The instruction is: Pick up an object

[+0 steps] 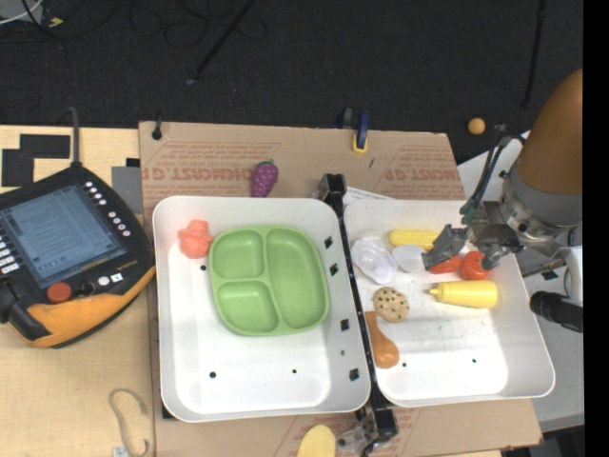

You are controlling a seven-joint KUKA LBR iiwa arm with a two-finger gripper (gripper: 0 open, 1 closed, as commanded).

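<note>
My gripper [468, 248] hangs over the upper right part of the right bin [533, 374], open, its two dark fingers apart. Just below its tips lies a red-orange toy [468, 268], partly covered by the fingers; I cannot tell whether they touch it. A yellow mustard bottle [464, 295] lies directly in front of that. To the left are a yellow corn cob [411, 238], two whitish translucent pieces [373, 258], a cookie [390, 304] and an orange drumstick-shaped toy [383, 344].
The left bin [190, 369] holds a green divided plate [268, 280] and a pink toy [194, 239]. Purple grapes [265, 177] lie on the cardboard behind it. A yellow object [317, 441] sits at the front edge. A teach pendant [67, 246] rests far left.
</note>
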